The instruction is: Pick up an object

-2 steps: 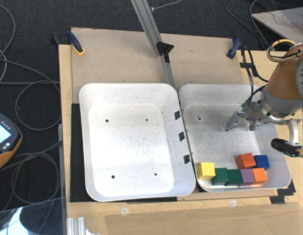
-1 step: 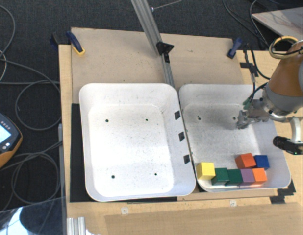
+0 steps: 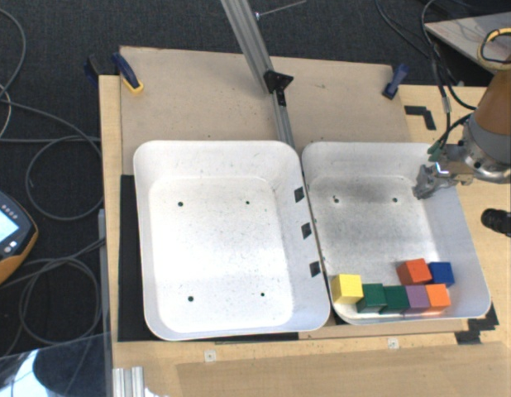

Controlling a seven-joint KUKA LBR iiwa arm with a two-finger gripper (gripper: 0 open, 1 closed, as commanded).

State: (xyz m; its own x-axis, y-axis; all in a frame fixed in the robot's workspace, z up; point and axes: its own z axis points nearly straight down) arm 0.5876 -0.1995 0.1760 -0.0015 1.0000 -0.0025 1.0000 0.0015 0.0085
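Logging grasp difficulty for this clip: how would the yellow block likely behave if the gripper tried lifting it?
The yellow block looks rigid and flat-sided, so it probably won't roll. It touches a green block, likely crowding one finger.

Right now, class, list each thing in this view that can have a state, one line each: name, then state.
Gripper: above the right bin's far right part, away from the blocks.
Right bin: holds blocks clustered at its near edge.
Left bin: lying flat beside the right bin.
Yellow block: resting in the right bin, leftmost of the cluster.
Red block: resting beside the blue block.
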